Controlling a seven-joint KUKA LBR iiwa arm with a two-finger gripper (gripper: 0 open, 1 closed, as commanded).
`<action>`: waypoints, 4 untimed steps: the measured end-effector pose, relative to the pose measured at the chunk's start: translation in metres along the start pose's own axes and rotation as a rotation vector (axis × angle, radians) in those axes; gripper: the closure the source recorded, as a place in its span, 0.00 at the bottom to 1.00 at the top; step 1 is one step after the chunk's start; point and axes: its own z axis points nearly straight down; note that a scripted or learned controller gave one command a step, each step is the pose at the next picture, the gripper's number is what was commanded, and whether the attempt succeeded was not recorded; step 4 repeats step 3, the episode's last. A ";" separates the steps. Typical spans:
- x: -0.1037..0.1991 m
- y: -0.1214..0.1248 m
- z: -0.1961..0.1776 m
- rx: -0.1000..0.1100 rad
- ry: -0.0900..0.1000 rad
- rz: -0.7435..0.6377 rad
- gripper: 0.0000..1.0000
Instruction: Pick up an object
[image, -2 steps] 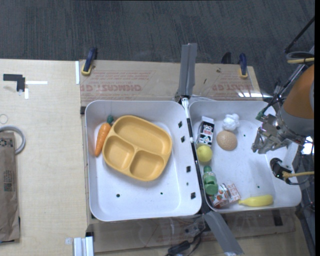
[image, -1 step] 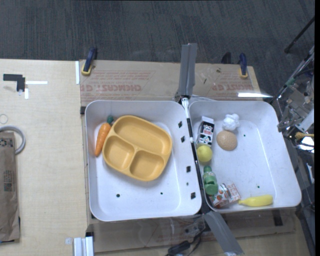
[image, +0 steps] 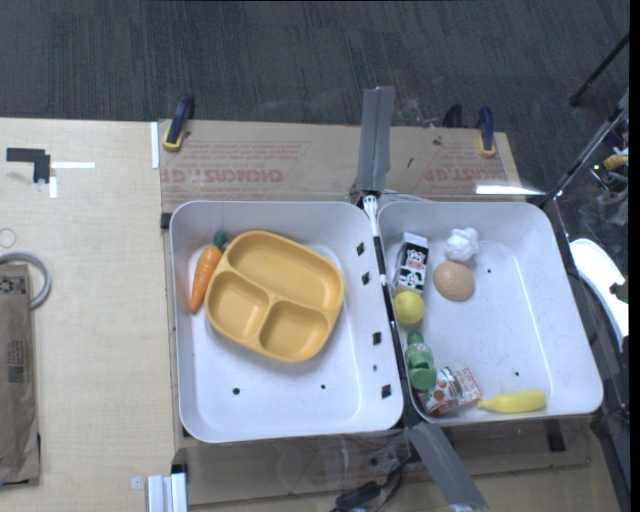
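Observation:
The right bin (image: 560, 300) holds several small objects. A black-and-white carton (image: 413, 263) stands by its left wall, with a yellow lemon (image: 409, 307) just below it. A white crumpled piece (image: 461, 242) and a tan egg-shaped item (image: 454, 281) lie near the top. A green bottle (image: 419, 365), a red and white carton (image: 452, 391) and a yellow banana (image: 513, 402) sit along the front edge. The left bin (image: 200, 400) holds a yellow divided plate (image: 274, 294) and an orange carrot (image: 205, 273) beside its left rim.
Both bins rest on a cardboard sheet (image: 300, 160) clamped at the back by blue clamps (image: 179, 120). A grey divider bar (image: 376, 140) rises between the bins. A brown paper bag (image: 17, 370) lies at the far left of the bench.

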 end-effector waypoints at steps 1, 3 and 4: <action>0.026 -0.033 0.078 0.001 -0.002 0.221 1.00; 0.079 -0.042 0.066 0.001 0.000 0.153 1.00; 0.079 -0.042 0.066 0.001 0.000 0.153 1.00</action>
